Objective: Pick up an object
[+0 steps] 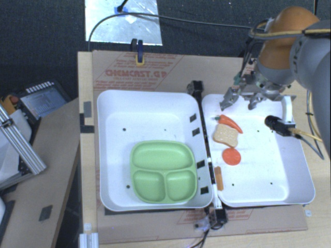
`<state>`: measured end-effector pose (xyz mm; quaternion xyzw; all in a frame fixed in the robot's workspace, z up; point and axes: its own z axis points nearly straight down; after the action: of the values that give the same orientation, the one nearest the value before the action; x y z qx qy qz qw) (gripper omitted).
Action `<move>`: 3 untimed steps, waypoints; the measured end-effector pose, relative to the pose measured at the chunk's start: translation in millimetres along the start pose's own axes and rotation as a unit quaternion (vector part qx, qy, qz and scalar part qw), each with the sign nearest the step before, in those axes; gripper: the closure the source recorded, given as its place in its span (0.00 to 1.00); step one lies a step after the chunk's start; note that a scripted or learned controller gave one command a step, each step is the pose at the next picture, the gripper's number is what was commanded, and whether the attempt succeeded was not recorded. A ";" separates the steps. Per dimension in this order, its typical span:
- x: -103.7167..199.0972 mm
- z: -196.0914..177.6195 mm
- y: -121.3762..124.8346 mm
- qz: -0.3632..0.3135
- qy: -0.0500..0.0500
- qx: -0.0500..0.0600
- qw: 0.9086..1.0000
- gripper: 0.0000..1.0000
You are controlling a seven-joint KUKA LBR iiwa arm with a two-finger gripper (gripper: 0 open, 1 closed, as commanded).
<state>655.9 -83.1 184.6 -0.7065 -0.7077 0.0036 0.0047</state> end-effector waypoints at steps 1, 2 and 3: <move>0.0 -7.7 2.8 -0.001 -0.001 -0.006 1.000 0.00; -3.2 34.3 5.8 0.000 -0.001 -0.005 1.000 0.00; -6.2 84.0 -3.5 0.000 -0.001 -0.004 1.000 0.00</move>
<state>651.4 -89.2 100.6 -0.7067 -0.7075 0.0012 0.0013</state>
